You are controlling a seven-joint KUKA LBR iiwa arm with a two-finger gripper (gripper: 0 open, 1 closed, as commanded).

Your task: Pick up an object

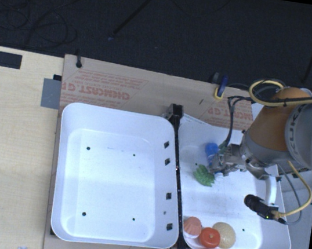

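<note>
In the right bin (pixel 246 223), a green leafy object (pixel 204 175) lies near the left wall, with a blue object (pixel 211 149) just behind it. My gripper (pixel 218 167) hangs low right beside these two, its tip touching or nearly touching the green object. The grey arm with its orange band (pixel 273 125) reaches in from the right. At the bin's front edge sit a pink-and-white round piece (pixel 192 226), a red tomato-like piece (pixel 209 237) and a beige round piece (pixel 224 234).
The left bin (pixel 112 178) lies beside the right one, split by a black divider (pixel 175 171). A black part with a green light (pixel 261 207) sticks out from the arm over the right bin. Cables loop around the wrist.
</note>
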